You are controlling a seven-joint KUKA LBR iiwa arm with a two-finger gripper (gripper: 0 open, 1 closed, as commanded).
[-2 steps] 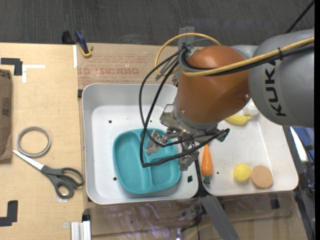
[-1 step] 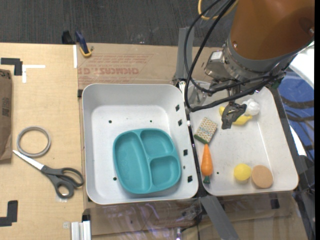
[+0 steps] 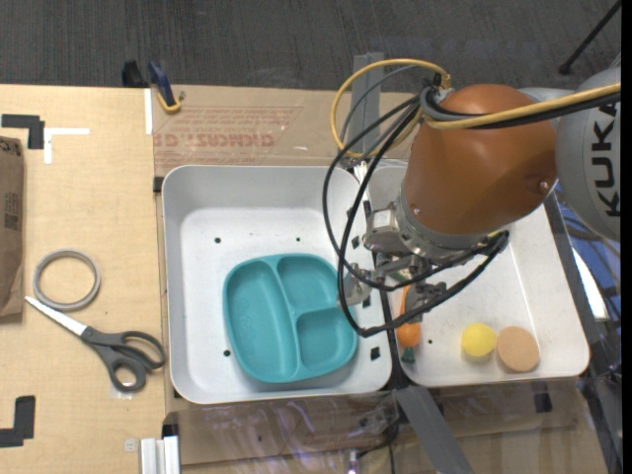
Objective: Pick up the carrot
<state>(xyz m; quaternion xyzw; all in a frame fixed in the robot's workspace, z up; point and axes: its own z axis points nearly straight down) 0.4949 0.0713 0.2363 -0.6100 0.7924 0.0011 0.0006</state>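
In the right bin, the orange carrot sits beneath the hand, grip unclear.

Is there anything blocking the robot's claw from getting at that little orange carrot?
Nothing visible does. The gripper sits right above the carrot, which lies in the right bin near the divider. The yellow ball and tan ball lie off to the side.

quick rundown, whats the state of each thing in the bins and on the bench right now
carrot: in the right bin by the divider, mostly hidden under the gripper
teal tray: upright in the left bin, nothing in its compartments
yellow ball: resting in the right bin
tan ball: resting beside the yellow one
scissors: closed, flat on the bench
tape roll: lying flat
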